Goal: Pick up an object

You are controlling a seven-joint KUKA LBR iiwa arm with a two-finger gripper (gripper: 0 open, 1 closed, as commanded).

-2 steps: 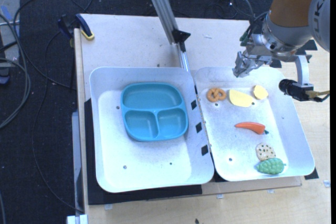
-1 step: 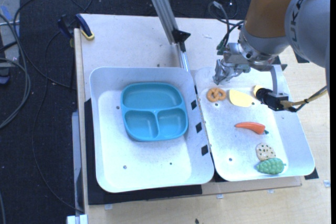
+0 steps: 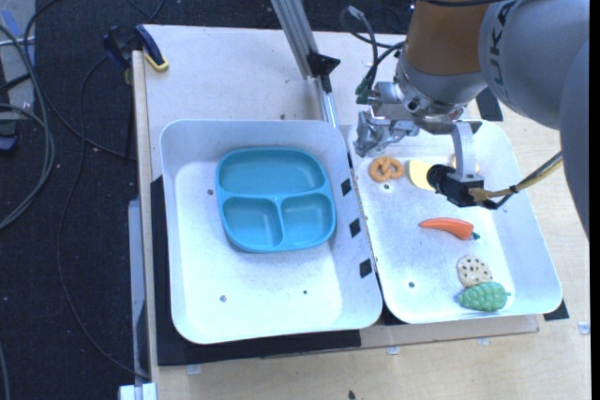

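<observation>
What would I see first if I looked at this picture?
First comes the big grey robot arm with its orange band, reaching in from the right over the right bin. Next is the bright blue tray with three compartments, sitting in the left bin. Then you would spot the small toy foods in the right bin: a pretzel, an orange carrot, a cookie and a green bumpy piece.

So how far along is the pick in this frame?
Early. Nothing looks picked: the brown pretzel, orange carrot, speckled cookie and green bumpy toy all lie in the right white bin. The blue divided plate sits in the left bin. The gripper hangs just above the pretzel. Grasping and lifting remain.
</observation>
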